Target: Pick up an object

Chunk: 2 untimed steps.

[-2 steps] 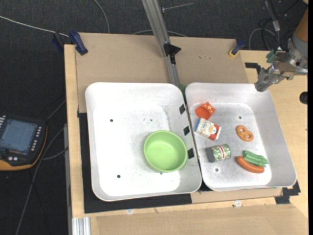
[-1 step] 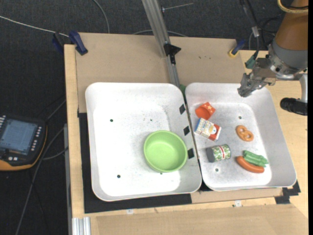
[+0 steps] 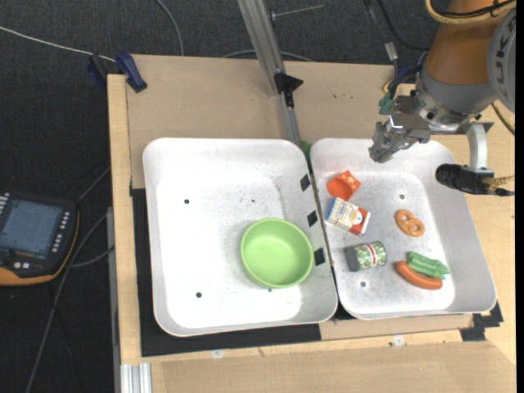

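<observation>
1. Gripper (image 3: 383,151) hangs over the far rim of the right bin (image 3: 458,244), at its back-left corner, above the bin floor. Nothing sits between its fingers. Whether they are spread or pressed together I cannot tell, since from this slant they merge into one dark shape.

2. Candidates all lie in the right bin: an orange-red wedge-shaped piece (image 3: 344,186) nearest the gripper, a small carton (image 3: 347,216) just beyond it, a can (image 3: 366,256) lying on its side, a pretzel (image 3: 408,223), and a red sausage (image 3: 420,275) touching a green vegetable (image 3: 427,264). The left bin (image 3: 176,244) holds a green bowl (image 3: 277,253).

3. Best pick is probably the orange-red piece or the carton. Both are near the gripper and stand apart from each other enough to be taken singly.

4. To do it well, centre directly over the chosen thing before descending, and turn the wrist so the fingers close across its narrow side.

5. Keep clear of the divider (image 3: 313,211) where the two bins meet. Both near candidates sit close to that wall, so a finger may catch it.

6. Skip the sausage and vegetable pair. Touching things tend to shift together, and the can would likely roll.

7. Lift straight up and check that the thing comes away from the bin floor.
</observation>
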Each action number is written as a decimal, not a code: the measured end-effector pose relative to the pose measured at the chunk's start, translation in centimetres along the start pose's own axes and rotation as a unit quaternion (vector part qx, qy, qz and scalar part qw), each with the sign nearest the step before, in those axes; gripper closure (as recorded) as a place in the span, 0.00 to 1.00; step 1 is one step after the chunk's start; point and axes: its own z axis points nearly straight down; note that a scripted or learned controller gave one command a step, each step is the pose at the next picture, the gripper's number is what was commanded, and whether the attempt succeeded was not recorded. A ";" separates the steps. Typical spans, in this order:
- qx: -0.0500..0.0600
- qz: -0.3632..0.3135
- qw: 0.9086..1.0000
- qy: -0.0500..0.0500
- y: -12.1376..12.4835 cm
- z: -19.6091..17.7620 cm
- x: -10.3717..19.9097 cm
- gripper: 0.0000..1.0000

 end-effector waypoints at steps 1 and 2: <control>0.000 0.000 1.000 0.000 -1.1 -0.8 5.4 1.00; 0.000 0.001 1.000 0.000 -2.0 -0.2 9.6 1.00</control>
